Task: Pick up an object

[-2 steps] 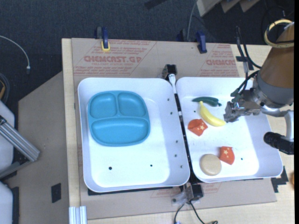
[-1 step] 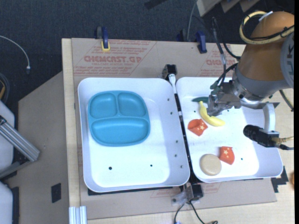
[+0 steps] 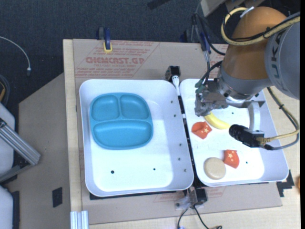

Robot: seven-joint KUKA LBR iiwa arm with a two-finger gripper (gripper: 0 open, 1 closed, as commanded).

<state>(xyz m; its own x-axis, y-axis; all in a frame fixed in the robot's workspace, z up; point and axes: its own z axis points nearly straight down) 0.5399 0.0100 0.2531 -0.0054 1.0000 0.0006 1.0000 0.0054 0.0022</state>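
Camera view: banana [image 3: 217,122] just below gripper [image 3: 206,109], touching or nearly.

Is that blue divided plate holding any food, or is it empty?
Empty. The blue plate in the left bin shows bare blue in all three compartments; the food pieces lie in the right bin.

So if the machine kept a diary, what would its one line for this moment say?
arm: over right bin | gripper: low, beside banana | grasp: none visible | loose: two red pieces, beige disc | left bin: blue plate
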